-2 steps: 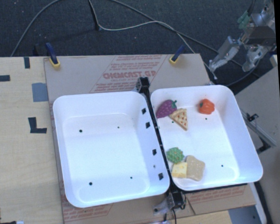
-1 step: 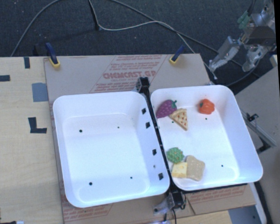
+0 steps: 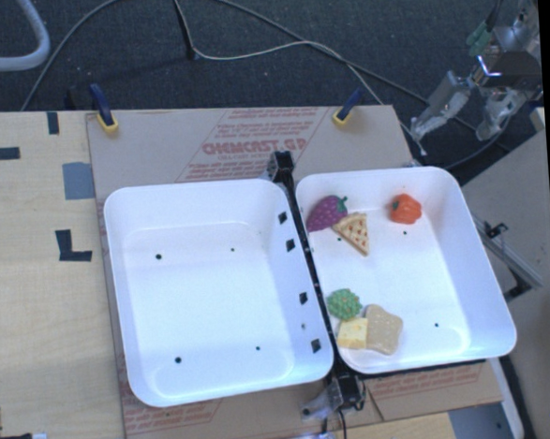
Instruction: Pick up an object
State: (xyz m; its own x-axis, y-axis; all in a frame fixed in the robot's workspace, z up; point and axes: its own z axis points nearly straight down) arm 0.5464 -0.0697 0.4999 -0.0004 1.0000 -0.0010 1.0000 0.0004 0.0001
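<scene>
- Left bin (image 3: 138, 270): white, shallow, bare floor with a few small dark dots; likely the drop side.
- Divider clips (image 3: 298, 259): black, along the seam where both bins touch; apparently there to lock the bins together.
- Purple grapes toy (image 3: 325, 211): top left of right bin (image 3: 467, 275), against the seam wall, touching the waffle wedge (image 3: 353, 233) just below-right.
- Green broccoli-like piece (image 3: 344, 303): lower left of right bin, resting on the yellow cheese block (image 3: 352, 333); tan bread slice (image 3: 383, 329) pressed against the cheese. Tight cluster, probably hard to grab one cleanly.
- Orange-red pepper toy (image 3: 406, 208): upper middle of right bin, standing apart from the rest; looks like the easiest pick.
- Gripper (image 3: 478, 106): upper right, beyond the bin's far corner, high and well apart from all objects; nothing between fingers, spread not readable, cannot tell wide or narrow.
- Pick not yet begun by the look of it; all five candidates lying in right bin.
</scene>
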